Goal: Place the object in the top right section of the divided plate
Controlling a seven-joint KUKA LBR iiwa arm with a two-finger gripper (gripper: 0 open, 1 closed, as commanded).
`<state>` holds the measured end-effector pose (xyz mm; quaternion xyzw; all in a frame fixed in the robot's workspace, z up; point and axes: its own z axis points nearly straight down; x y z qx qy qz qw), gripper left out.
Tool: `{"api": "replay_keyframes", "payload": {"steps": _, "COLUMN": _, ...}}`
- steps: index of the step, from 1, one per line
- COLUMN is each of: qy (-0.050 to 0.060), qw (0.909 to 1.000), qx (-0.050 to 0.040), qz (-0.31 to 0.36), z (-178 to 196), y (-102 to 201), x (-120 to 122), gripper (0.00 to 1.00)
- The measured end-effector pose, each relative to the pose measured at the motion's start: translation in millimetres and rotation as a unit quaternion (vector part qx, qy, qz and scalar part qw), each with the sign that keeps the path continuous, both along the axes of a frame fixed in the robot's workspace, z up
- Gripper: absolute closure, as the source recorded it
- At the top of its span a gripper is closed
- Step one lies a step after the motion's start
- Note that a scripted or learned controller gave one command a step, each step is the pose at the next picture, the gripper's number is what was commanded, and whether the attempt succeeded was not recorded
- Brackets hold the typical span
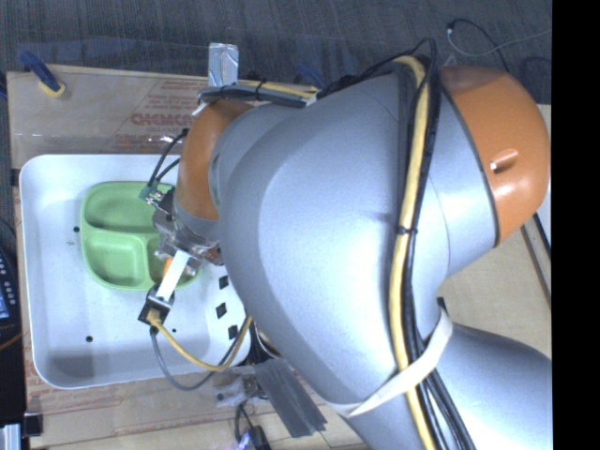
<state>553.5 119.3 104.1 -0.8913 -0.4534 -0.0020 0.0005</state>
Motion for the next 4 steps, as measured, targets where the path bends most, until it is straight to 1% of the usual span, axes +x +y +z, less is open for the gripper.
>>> {"api": "replay_keyframes", "payload": {"steps": 1, "qy": -0.011, "qw": 0.9998, "qx": -0.0014, "qz": 0.019, "z": -1, "y": 39, "x": -39, "gripper": 1.0}}
{"api": "replay_keyframes", "payload": {"steps": 2, "qy": -0.014, "qw": 0.9973, "qx": -0.0037, "qz": 0.072, "z": 0, "y": 82, "x": -66, "gripper": 1.0}}
{"api": "replay_keyframes", "payload": {"steps": 3, "qy": -0.014, "qw": 0.9777, "qx": 0.0036, "qz": 0.21, "z": 0, "y": 9, "x": -69, "gripper": 1.0}}
{"api": "replay_keyframes", "payload": {"steps": 4, "qy": 0.006, "qw": 0.9768, "qx": -0.0042, "qz": 0.214, "z": -10, "y": 61, "x": 5, "gripper": 1.0}}
